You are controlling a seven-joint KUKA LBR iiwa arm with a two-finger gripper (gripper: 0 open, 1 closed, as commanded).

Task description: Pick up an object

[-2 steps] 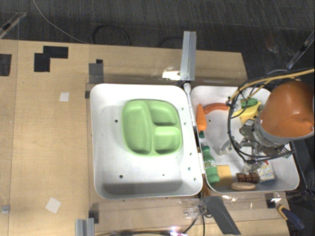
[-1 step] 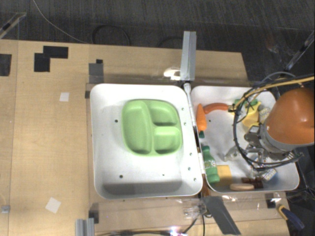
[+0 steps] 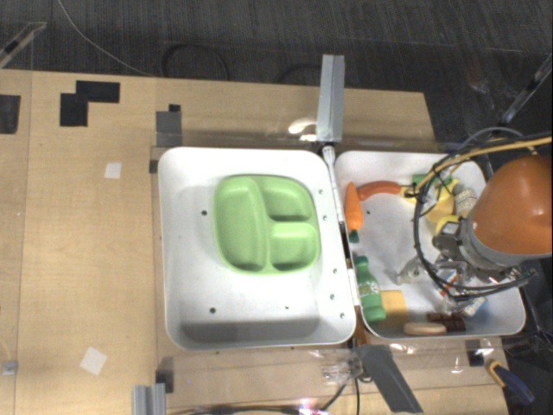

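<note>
The right white bin (image 3: 390,242) holds several small objects. An orange carrot-shaped piece (image 3: 352,207) lies by its left wall, with a green bottle-like item (image 3: 366,285) below it. A yellow block (image 3: 393,301) and a tan oblong piece (image 3: 425,327) lie near the front edge. A yellow item (image 3: 442,207) sits partly behind cables at the back right. My gripper (image 3: 449,279) hangs low over the bin's right half, under the orange band (image 3: 517,207) and a tangle of cables. It is just above the front-right objects, and the wrist hides what lies under it.
The left white bin (image 3: 186,232) holds a green divided plate (image 3: 263,223) at its middle. A grey metal post (image 3: 330,102) stands behind the seam between the bins. The wooden bench (image 3: 78,258) stretches to the left.
</note>
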